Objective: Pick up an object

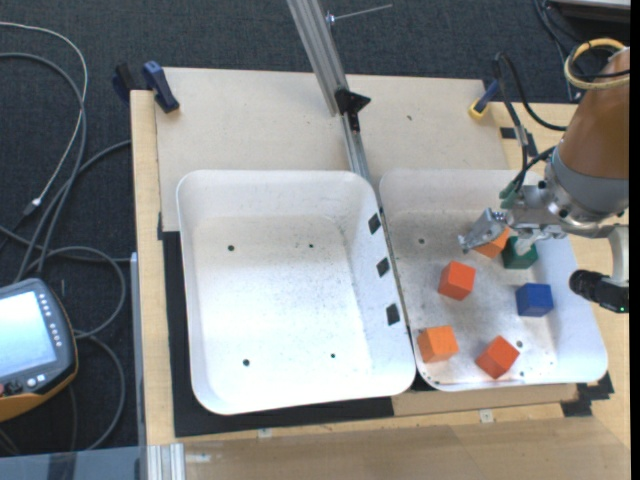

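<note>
The right bin (428,216) holds several small blocks. My gripper (503,236) hangs low over the bin's upper middle, reaching in from the right. Partly hidden under it lie an orange block (489,248) and a green block (519,257), touching or nearly touching each other. I cannot make out whether either one is gripped. An orange cube (457,279) lies just down-left of the gripper. A blue cube (535,299) sits below it to the right. Another orange cube (437,343) and a red-orange cube (497,356) rest near the front rim.
The left bin (270,288) adjoins the right one along a shared wall with black clips (383,266). A slanted metal bar (317,43) crosses the back of the bench. Clamps (160,86) sit at the back corners; cables and a handheld screen (27,340) lie off the bench to the left.
</note>
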`<state>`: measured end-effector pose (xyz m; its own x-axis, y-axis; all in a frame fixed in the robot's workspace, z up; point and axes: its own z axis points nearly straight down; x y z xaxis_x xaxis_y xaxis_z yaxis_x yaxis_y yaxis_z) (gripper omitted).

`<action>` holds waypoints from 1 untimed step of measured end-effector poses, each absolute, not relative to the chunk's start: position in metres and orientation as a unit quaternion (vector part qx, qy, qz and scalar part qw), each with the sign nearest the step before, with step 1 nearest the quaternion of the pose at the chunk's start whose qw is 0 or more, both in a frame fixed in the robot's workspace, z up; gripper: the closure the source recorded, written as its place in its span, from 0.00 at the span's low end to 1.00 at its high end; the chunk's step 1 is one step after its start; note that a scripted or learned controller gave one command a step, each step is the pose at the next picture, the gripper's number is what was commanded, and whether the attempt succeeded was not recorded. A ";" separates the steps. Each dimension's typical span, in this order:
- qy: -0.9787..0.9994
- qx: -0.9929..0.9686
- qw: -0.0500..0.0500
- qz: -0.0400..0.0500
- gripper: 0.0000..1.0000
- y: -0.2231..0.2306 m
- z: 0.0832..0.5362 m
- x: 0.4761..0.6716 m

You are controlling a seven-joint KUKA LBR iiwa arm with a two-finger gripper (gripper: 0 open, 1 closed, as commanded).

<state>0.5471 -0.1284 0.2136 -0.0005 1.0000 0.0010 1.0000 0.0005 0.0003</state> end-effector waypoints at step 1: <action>-0.707 -0.707 0.004 0.002 0.00 -0.107 0.095 0.547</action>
